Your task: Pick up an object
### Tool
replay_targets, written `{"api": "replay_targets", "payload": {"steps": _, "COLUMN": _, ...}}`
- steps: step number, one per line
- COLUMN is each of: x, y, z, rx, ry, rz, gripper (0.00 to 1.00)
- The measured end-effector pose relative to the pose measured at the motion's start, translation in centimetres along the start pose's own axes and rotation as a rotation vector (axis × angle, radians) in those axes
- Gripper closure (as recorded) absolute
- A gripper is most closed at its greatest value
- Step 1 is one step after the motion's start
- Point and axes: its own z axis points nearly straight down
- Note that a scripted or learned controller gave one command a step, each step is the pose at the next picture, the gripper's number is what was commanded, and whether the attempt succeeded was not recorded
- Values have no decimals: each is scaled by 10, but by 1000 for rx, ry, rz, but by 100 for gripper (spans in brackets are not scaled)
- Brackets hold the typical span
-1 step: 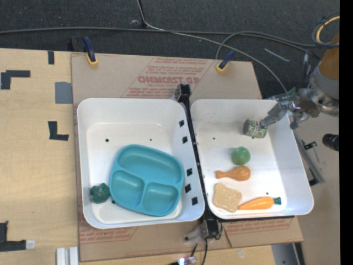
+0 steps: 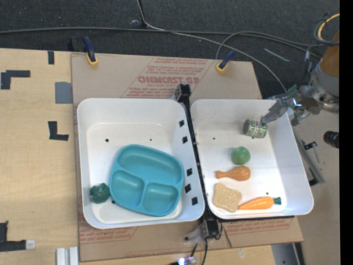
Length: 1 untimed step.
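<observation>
End effector (image 2: 271,117): reaching in over the right bin's far right corner from the right, its fingers angled down toward a small green-and-white can; whether they are parted or closed cannot be told, and nothing is seen between them.
Small can (image 2: 255,128): lying in the right bin near its far right corner, just at the fingertip end of the end effector; contact cannot be told.
Right bin (image 2: 295,164): white and shallow, on the right half of the counter.
Green ball (image 2: 240,155): mid right bin, just nearer than the can.
Toy drumstick (image 2: 234,174): just in front of the ball.
Toy bread slice (image 2: 226,197): near the bin's front edge, left side.
Toy carrot (image 2: 257,203): along the front edge, beside the bread.
Left bin (image 2: 88,148): touching the right bin along a black divider.
Blue divided plate (image 2: 146,179): in the left bin's front half.
Dark green lump (image 2: 100,192): front left corner of the left bin, beside the plate.
</observation>
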Motion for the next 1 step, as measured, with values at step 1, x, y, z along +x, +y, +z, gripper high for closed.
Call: {"api": "replay_targets", "payload": {"steps": 1, "x": -8, "y": -6, "z": 56, "rx": 5, "ry": 0, "rz": 1, "gripper": 0}}
